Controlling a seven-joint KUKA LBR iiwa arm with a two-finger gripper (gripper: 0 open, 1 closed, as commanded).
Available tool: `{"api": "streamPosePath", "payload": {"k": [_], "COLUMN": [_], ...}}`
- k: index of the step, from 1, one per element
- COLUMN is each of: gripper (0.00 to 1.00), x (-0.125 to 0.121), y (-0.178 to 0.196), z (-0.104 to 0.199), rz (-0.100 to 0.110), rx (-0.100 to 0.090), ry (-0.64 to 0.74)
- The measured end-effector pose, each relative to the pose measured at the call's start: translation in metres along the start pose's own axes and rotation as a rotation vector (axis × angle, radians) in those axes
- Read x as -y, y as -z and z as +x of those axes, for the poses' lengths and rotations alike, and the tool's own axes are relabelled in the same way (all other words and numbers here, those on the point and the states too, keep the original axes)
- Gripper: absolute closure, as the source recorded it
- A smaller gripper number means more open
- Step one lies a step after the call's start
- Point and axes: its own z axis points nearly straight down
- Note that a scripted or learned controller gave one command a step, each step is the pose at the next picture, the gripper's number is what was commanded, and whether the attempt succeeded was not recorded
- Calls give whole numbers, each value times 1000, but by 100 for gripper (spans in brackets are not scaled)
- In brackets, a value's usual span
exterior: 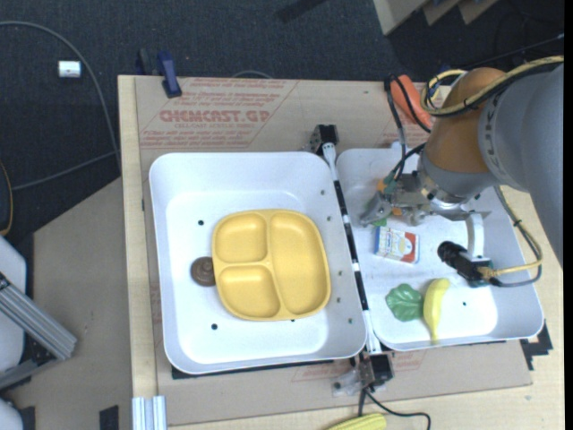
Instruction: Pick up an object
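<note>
Gripper (394,206) is down inside the right shallow white bin (488,319), just behind the small white packet with red and blue print (397,244), on the packet's far side. Gripper opening: cannot tell from this angle. Nothing visibly held. Contact with the packet: cannot tell.

Right bin contents, relative to the packet:
- packet lies flat on the bin floor
- crumpled green leaf-like piece (405,302) sits near the packet on its near side
- small yellow banana (435,305) sits beside the green piece, on the near side and view-right of the packet

Left shallow white bin (179,204) is view-left of the packet. It holds a yellow three-compartment plastic plate (269,262), with a brown round disc (201,270) touching the plate's edge farthest from the packet.
</note>
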Motion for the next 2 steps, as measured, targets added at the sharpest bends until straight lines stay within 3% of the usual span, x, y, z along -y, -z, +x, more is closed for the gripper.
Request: {"api": "streamPosePath", "payload": {"k": [1, 2], "gripper": [0, 0], "x": [-62, -61], "y": [1, 1], "z": [0, -5], "rz": [-1, -1], "rx": [1, 2], "ry": [0, 0]}}
